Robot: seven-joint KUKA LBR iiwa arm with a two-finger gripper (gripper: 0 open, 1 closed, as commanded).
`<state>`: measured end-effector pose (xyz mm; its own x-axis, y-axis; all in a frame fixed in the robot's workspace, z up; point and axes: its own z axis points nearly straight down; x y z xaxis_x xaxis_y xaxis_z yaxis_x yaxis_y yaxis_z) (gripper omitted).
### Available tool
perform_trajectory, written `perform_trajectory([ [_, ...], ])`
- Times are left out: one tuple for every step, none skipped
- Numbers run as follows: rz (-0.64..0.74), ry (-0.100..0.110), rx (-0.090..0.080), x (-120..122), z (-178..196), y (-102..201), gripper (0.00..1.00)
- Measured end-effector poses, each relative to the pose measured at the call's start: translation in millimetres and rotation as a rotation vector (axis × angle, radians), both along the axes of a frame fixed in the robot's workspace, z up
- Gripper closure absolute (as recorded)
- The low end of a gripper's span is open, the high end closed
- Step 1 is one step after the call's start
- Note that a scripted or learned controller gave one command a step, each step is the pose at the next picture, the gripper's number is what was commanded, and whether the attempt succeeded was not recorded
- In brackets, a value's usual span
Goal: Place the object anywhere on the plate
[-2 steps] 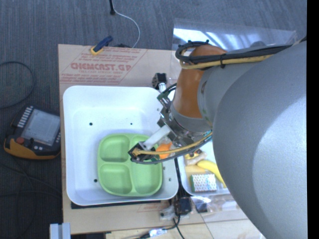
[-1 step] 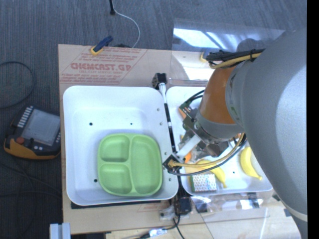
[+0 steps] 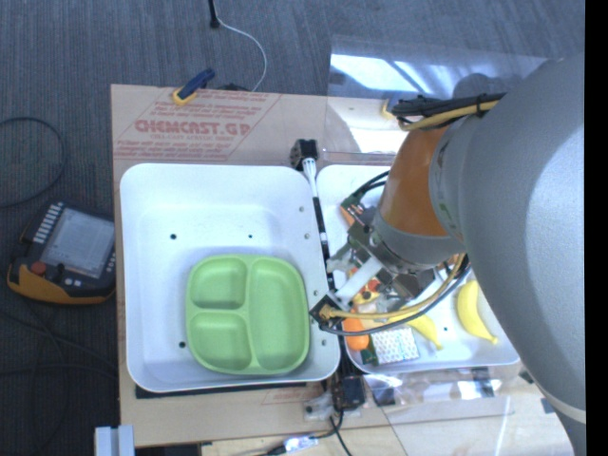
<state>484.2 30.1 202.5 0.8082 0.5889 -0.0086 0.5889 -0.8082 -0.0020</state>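
Grey and bulky, the arm (image 3: 513, 198) fills the right side of the view, its orange band (image 3: 418, 183) leaning over the right bin (image 3: 356, 183). The left bin (image 3: 152, 207) holds the green plate (image 3: 249, 314), a three-compartment tray lying toward its near right corner with nothing on it. In the right bin lie a banana (image 3: 472, 312), a small orange fruit (image 3: 353, 327) and a speckled green packet (image 3: 394, 347), crowded at the near side. The gripper (image 3: 366, 283) hangs low over that clutter, and whether it is spread or closed cannot be told; nothing is seen held.

By my reading, this is the picking step: an object has yet to be secured. Next calls for a firm hold, a lift clear of the wall between the bins, then travel left to the plate.
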Motion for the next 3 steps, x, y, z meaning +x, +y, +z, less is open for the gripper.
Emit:
perform_trajectory([
  [0.002,0.009,-0.003,0,6,0,1.00],
  [-0.086,0.003,0.000,-1,-14,77,1.00],
  [-0.090,0.002,-0.001,0,-14,75,0.00],
])
